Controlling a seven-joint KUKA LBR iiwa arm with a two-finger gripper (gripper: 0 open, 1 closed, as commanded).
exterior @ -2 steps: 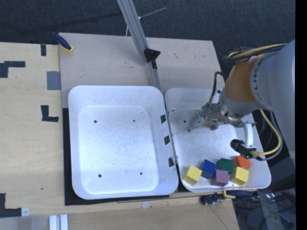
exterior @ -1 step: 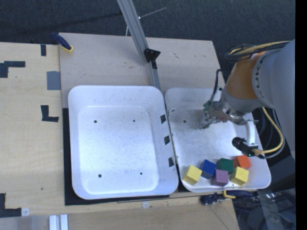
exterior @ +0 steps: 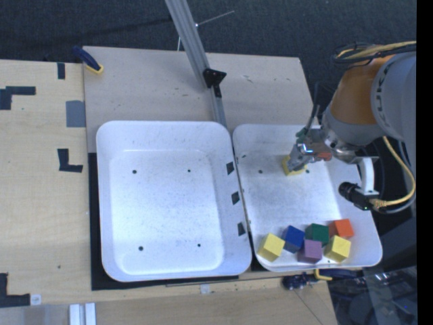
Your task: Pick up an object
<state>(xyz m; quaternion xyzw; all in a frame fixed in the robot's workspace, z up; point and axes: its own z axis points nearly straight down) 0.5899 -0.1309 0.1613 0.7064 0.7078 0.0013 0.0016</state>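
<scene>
A small yellow block (exterior: pixel 293 168) lay on the floor of the right bin (exterior: pixel 270 202), in its upper half and toward the right wall. The end effector (exterior: pixel 298 157) stood directly over it, low enough that its tips met the block's top edge from where I stood; whether the fingers were spread or pinched I could not tell, since they were too small and dark to make out, and I could not say the block was between them. The grey arm (exterior: pixel 399 93) with its orange band (exterior: pixel 355 97) came in from the right, a black and yellow cable (exterior: pixel 396 202) looping beside it.

Well apart from that block, six more sat clustered in the same bin's lower right corner: a yellow cube (exterior: pixel 272 246), a blue cube (exterior: pixel 293 237), a green cube (exterior: pixel 316 233), an orange cube (exterior: pixel 343 228), a purple cube (exterior: pixel 312 250) and another yellow cube (exterior: pixel 339 248), most of them touching their neighbours.

The left bin (exterior: pixel 166 202) lay just beside the right one, their rims meeting. Both rested on the pale wooden tabletop (exterior: pixel 40 202). A grey metal rail (exterior: pixel 189 32) slanted in from the top toward the gap between the bins
</scene>
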